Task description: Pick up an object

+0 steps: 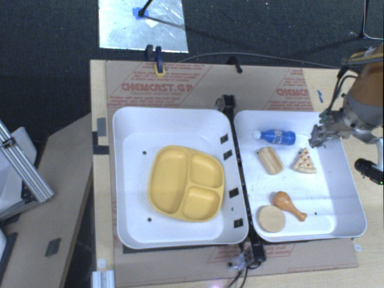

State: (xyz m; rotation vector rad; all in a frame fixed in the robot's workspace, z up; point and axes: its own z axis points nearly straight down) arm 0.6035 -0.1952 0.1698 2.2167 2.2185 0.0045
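The right bin (351, 206) holds a blue bottle (277, 137) lying on its side, a tan bread roll (270, 160), a pizza slice (305, 161), a chicken drumstick (289, 205) and a round beige cookie (271, 219). My gripper (318, 138) hangs over the bin's upper right part, just right of the bottle and just above the pizza slice. Nothing shows between its fingers.
The left bin (129, 161) carries a yellow divided plate (186, 183). A black divider with clips (236, 173) runs between the bins. The arm (366, 98) enters from the right. A foil sheet (142, 17) lies beyond the bench, and a metal rail (24, 173) stands at left.
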